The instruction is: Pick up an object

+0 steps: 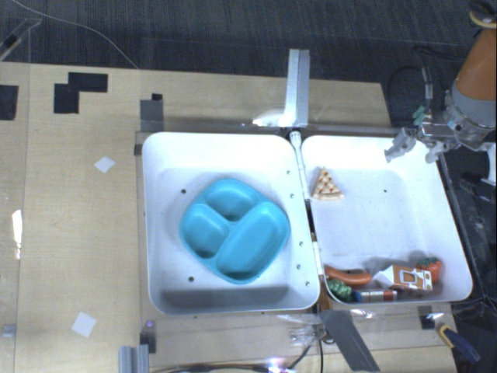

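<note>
The right bin (388,216) holds a small triangular pizza-slice toy (327,185) near its upper left. Along its front wall lie an orange carrot-like piece (349,274), a brown packet (409,278) and a green item (338,289). A blue three-part plate (233,228) lies in the left bin (167,208). My gripper (414,148) hangs over the far right edge of the right bin, open, with nothing between its fingers. It is well to the right of the pizza slice and far behind the front cluster.
A metal post (298,84) stands behind the divider between the bins. The arm's orange band (477,72) is at the right edge, and dark cables (404,84) lie behind the right bin. The wooden bench (70,208) stretches to the left.
</note>
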Robot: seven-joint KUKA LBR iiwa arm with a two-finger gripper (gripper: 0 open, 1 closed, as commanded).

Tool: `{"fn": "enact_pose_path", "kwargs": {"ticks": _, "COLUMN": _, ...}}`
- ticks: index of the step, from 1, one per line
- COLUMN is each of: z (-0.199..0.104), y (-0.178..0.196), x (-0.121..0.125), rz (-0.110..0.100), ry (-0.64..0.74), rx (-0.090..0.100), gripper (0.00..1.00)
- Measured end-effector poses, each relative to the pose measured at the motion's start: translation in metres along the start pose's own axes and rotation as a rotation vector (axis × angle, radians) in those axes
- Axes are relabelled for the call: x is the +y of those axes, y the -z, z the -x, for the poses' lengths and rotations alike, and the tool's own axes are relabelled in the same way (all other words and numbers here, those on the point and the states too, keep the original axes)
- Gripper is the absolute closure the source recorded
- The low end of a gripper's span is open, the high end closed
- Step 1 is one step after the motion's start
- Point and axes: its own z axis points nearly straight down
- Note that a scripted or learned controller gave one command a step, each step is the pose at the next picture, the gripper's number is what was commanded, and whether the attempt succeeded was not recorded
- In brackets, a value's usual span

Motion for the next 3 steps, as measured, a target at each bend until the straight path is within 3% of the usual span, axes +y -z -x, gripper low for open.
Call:
{"fn": "enact_pose_path", "kwargs": {"ticks": 1, "z": -0.045, "y": -0.103, "x": -0.053, "rz": 0.001, "ry": 0.167, "rx": 0.0, "gripper": 0.0}}
{"fn": "enact_pose_path", "kwargs": {"ticks": 2, "z": -0.087, "y": -0.109, "x": -0.05, "rz": 0.007, "ry": 0.418, "rx": -0.001, "gripper": 0.0}}
{"fn": "enact_pose_path", "kwargs": {"ticks": 3, "z": -0.089, "y": -0.069, "x": 0.014, "rz": 0.004, "ry": 0.524, "rx": 0.0, "gripper": 0.0}}
